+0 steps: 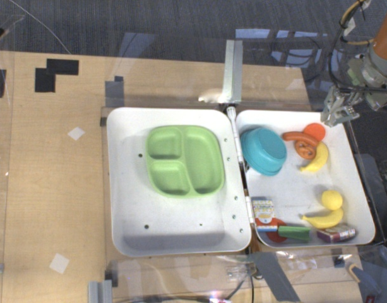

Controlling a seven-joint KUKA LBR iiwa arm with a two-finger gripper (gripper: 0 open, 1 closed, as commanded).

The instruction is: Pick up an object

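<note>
Hovering over the right bin's (360,188) far corner, the hand (339,111) hangs empty; whether spread or clenched, I cannot tell.

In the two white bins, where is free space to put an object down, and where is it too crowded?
Left bin: bare floor all around the green divided tray, widest along the near wall. Right bin: one open patch mid-floor, between the blue bowl, the upper banana and the lemon. Its near edge is crowded with small items, and the gripper hangs by the far right corner.
</note>
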